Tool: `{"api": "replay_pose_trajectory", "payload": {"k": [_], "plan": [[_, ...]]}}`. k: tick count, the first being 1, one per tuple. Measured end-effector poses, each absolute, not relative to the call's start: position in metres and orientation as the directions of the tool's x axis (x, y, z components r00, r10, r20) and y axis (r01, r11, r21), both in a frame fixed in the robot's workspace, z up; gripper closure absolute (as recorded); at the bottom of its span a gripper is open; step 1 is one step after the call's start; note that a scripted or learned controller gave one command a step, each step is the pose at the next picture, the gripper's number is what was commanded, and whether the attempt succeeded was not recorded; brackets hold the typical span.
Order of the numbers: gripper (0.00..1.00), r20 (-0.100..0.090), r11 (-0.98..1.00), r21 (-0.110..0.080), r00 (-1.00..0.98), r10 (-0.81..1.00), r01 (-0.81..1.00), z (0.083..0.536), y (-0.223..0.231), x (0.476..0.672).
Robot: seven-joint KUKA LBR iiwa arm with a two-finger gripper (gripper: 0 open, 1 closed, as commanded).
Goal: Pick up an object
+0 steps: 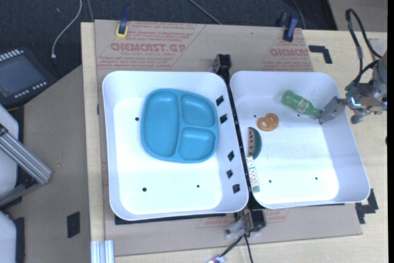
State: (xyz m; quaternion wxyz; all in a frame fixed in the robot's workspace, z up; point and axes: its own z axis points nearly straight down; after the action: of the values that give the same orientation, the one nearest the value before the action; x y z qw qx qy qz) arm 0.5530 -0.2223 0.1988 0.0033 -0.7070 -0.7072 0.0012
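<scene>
Camera view, looking down at a slant. Two shallow white plastic bins sit side by side on a brown cardboard-covered bench point(184, 34), joined along a central seam with black clips.

Left bin point(123, 182): one blue plastic divided plate with three compartments point(180, 125), lying flat in the upper middle of the bin floor. Nothing on it.

Right bin point(345, 175): three items, all in the upper-left half.
- Green plastic bottle-shaped object point(299, 103), lying on its side, tilted, near the bin's upper right region.
- Small brown pretzel-shaped object point(268, 122), flat on the floor, left of and below the green bottle, apart from it.
- Slice-shaped toy, red with dark green rind, like a watermelon wedge point(254, 143), against the bin's left wall, just below the pretzel. A thin printed strip runs down the wall beneath it.

Arm: enters at the right edge, over the right bin's upper-right rim. Two-finger grey gripper point(335, 109) sits low, its tip just beside the right end of the green bottle, close to touching. Cannot tell how wide the gripper stands; too small and blurred. Nothing visibly held.

Blue clamps pin the cardboard at the far edge. Cables trail across the dark floor beyond.
</scene>
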Motion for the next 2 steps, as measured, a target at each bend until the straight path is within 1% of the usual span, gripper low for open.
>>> {"api": "replay_pose_trajectory", "payload": {"k": [1,2], "plan": [[0.0,0.003,0.0,-0.006,0.0,1.0,1.0,0.154,-0.22,0.545],[0.0,0.008,0.002,-0.005,-0.002,1.0,1.0,0.093,-0.219,0.539]]}}
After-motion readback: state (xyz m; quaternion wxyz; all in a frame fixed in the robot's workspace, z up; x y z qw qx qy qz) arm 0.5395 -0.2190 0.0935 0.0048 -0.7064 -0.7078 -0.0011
